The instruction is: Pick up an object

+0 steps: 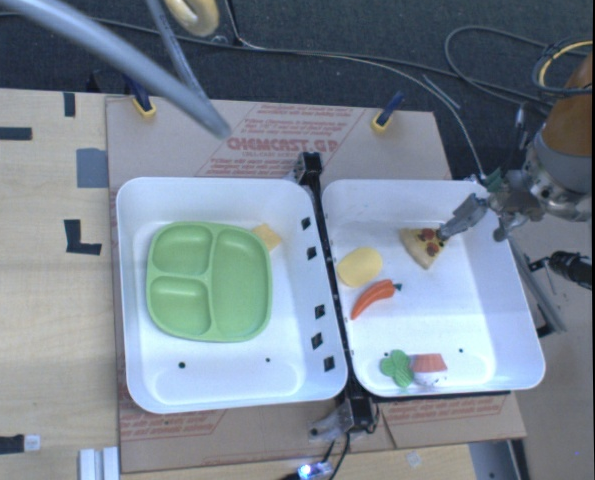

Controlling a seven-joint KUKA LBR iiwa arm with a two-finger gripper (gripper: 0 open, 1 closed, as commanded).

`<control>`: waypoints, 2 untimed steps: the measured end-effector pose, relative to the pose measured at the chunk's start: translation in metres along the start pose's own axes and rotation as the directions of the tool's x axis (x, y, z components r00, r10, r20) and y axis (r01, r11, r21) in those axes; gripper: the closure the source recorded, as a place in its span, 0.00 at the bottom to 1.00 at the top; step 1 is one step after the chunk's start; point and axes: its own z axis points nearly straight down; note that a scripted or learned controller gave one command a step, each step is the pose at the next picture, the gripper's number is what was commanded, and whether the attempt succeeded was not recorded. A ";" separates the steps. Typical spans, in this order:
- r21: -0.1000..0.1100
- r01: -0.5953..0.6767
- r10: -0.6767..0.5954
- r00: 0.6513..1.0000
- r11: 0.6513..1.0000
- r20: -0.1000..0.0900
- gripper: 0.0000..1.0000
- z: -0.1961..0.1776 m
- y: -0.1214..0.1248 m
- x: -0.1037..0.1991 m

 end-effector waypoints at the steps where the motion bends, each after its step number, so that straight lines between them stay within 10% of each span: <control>1: -0.013 0.004 -0.004 1.000 1.000 0.003 0.00 -0.008 0.003 0.000; 2: -0.007 0.004 -0.004 1.000 1.000 0.002 0.00 0.055 0.008 -0.001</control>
